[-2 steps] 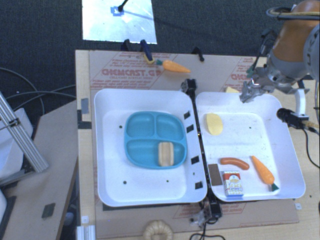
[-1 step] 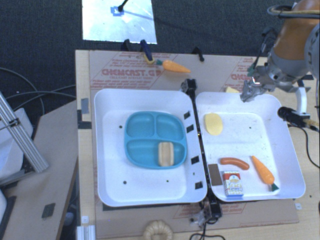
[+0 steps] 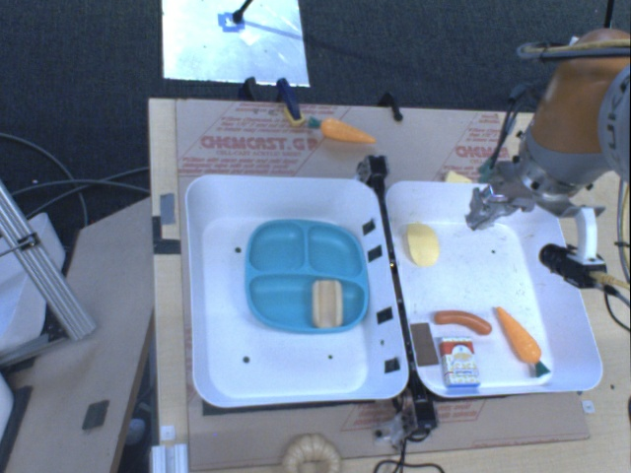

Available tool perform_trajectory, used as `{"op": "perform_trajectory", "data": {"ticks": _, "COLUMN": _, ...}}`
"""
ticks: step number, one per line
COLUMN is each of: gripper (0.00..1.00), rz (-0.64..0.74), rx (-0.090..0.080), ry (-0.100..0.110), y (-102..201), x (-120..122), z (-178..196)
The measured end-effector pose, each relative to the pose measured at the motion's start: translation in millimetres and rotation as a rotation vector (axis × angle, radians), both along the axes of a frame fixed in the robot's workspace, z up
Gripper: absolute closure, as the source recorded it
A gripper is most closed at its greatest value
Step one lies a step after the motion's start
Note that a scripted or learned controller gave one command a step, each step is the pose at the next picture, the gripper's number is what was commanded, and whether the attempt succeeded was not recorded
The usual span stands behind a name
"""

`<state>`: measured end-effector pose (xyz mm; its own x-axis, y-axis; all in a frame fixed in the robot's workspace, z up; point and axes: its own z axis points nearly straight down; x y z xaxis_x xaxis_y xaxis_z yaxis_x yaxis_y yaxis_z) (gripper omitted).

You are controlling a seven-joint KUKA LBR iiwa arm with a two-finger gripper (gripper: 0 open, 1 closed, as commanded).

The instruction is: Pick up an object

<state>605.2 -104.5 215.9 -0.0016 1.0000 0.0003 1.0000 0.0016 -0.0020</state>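
My gripper (image 3: 481, 213) hangs over the back of the right bin (image 3: 582, 363), above its floor and with nothing seen in it. A pale yellow rounded piece (image 3: 423, 244) lies just to its left and a little nearer the front. Along the front of this bin lie a red-orange sausage (image 3: 462, 321), an orange carrot (image 3: 518, 335), a small red and white box (image 3: 458, 363) and a flat dark brown bar (image 3: 424, 344).
The left bin (image 3: 222, 363) holds a blue divided plate (image 3: 286, 264) with a tan bread-like piece (image 3: 327, 304) in its front right section. Behind the bins, a second carrot (image 3: 345, 131) and a small yellow scrap (image 3: 456, 176) lie on the cardboard.
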Motion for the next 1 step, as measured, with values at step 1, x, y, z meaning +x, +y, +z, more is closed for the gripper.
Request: {"op": "perform_trajectory", "data": {"ticks": 1, "gripper": 1.00, "rz": -0.001, "rx": 0.000, "ry": 0.000, "y": 9.2, "x": -48.1, "z": 5.4}}
